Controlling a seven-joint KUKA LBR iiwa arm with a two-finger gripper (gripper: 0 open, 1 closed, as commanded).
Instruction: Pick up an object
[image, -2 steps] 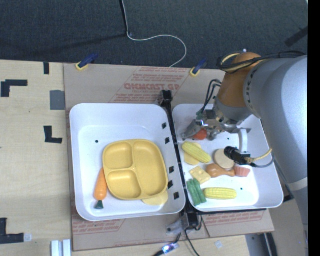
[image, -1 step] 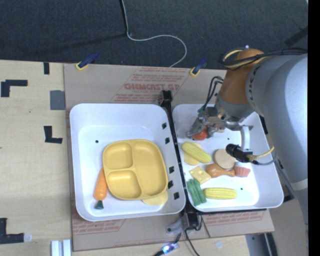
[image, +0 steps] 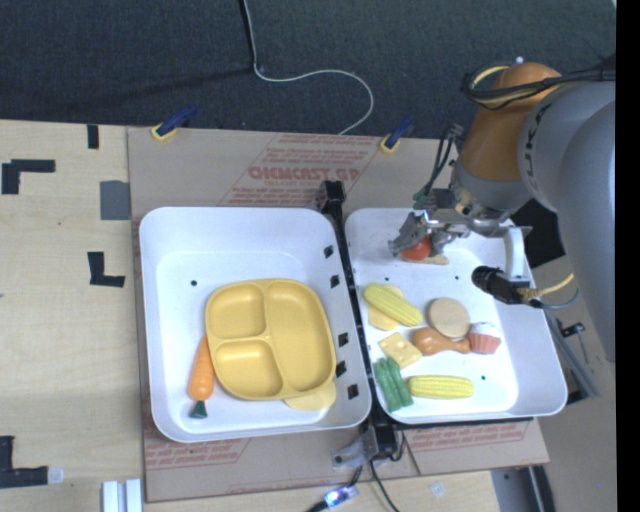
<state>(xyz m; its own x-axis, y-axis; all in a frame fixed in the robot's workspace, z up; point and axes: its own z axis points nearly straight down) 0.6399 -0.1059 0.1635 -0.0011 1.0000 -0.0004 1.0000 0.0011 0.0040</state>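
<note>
My gripper (image: 418, 236) is low over the back left part of the right bin (image: 530, 400). A small red and orange object (image: 424, 250) lies right under it, partly hidden by the gripper. The same bin holds a yellow corn cob (image: 392, 303), a second corn cob (image: 440, 385), a green vegetable (image: 392, 384), a yellow wedge (image: 400, 350), a chicken drumstick (image: 440, 341), a tan round piece (image: 450, 317) and a small pink cake (image: 485, 342).
The left bin (image: 165, 250) holds a yellow divided plate (image: 270, 335), a carrot (image: 201, 372) beside it and a flat yellow piece (image: 312, 399) under the plate's front edge. The arm's grey body (image: 580, 160) hangs over the right bin's back right.
</note>
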